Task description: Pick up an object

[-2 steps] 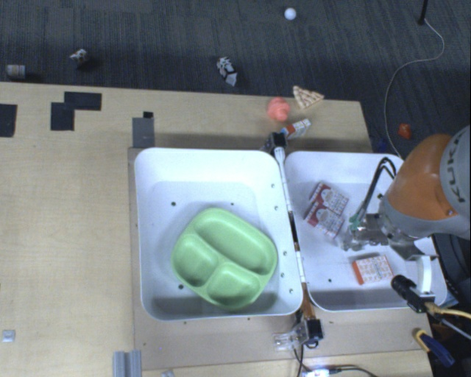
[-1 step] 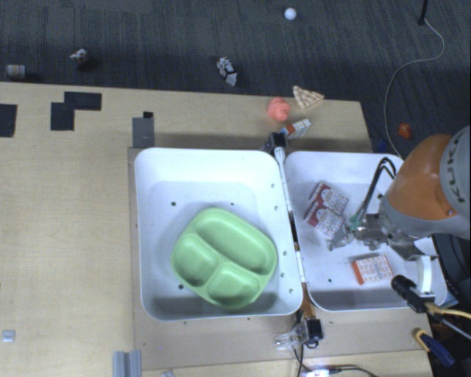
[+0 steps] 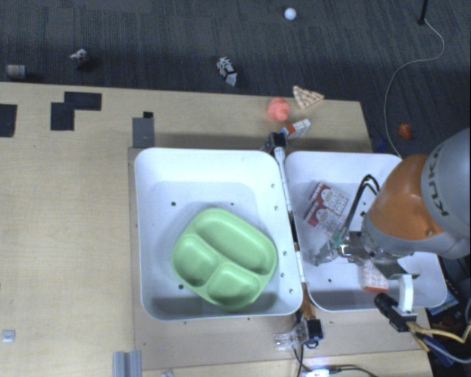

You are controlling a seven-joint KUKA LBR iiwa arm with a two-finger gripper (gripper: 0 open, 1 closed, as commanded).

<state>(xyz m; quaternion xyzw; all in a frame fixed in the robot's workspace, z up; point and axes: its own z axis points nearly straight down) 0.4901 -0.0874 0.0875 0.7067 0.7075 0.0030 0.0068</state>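
In right bin (image 3: 434,291), gripper (image 3: 329,252) tip blurred, arm (image 3: 412,206) hiding contents.

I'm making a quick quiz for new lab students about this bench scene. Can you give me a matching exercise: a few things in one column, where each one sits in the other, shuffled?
Things:
1. green divided plate
2. red-and-white packet
3. pink ball
4. white ball

Places:
A. on the dark floor beyond the bench
B. in the right bin
C. on the wooden bench top, behind the bins
D. in the left bin

Pairs: 1-D, 2-B, 3-C, 4-A
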